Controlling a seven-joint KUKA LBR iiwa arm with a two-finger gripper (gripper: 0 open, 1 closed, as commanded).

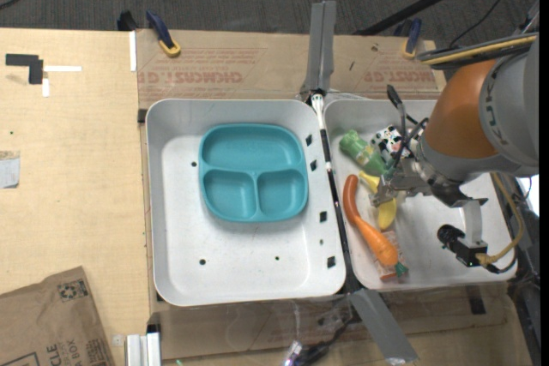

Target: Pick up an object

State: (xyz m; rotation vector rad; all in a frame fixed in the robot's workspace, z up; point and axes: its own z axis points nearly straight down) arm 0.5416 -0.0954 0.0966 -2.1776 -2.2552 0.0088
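Gripper (pixel 388 184), grip state indiscernible, above toy banana (pixel 386 210) beside carrot (pixel 374 237); we judge it light, smooth, best pinched mid-length.

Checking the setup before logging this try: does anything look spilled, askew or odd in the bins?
Nothing stands out. The teal three-compartment plastic tray lies flat in the left white bin; the orange toy carrot and other toys lie loosely piled in the right white bin.

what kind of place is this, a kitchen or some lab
Most likely a robotics lab or test bench, not a kitchen: a robot arm reaches over two white bins clamped to a cardboard-covered bench, with toy food such as a carrot and a teal divided plate.
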